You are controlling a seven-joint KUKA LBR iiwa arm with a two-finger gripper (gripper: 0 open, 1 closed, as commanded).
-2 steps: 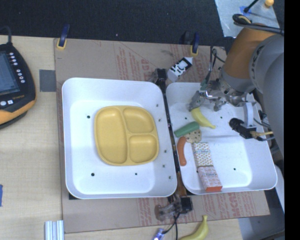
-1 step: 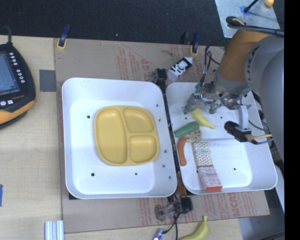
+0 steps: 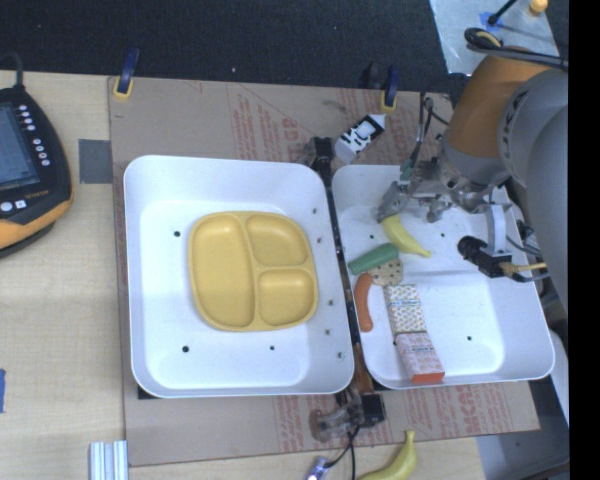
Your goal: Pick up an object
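From the camera above the bench, my gripper (image 3: 408, 200) hangs over the far left part of the right bin (image 3: 485, 318), close to the wall it shares with the left bin (image 3: 160, 353). I cannot tell from this slant how far it is open, or whether it has hold of anything.

Just on the near side of my gripper lies a small yellow banana (image 3: 406, 237), flat on the bin floor and tilted across it. Beside that, toward the left wall, a green vegetable (image 3: 372, 259) lies at a slant, with a brown cracker (image 3: 388, 274) touching its near end. An orange sausage (image 3: 364, 303) runs along the left wall. A patterned packet (image 3: 406, 310) and a pink box (image 3: 420, 358) lie end to end, reaching toward the near edge.

The left bin holds a yellow divided tray (image 3: 252, 270) in its middle.

On the bench, a second banana (image 3: 396, 459) lies at the near edge, a black-and-white object (image 3: 360, 136) sits beyond the bins' far edges, and a control pendant (image 3: 15, 173) rests at the left edge.
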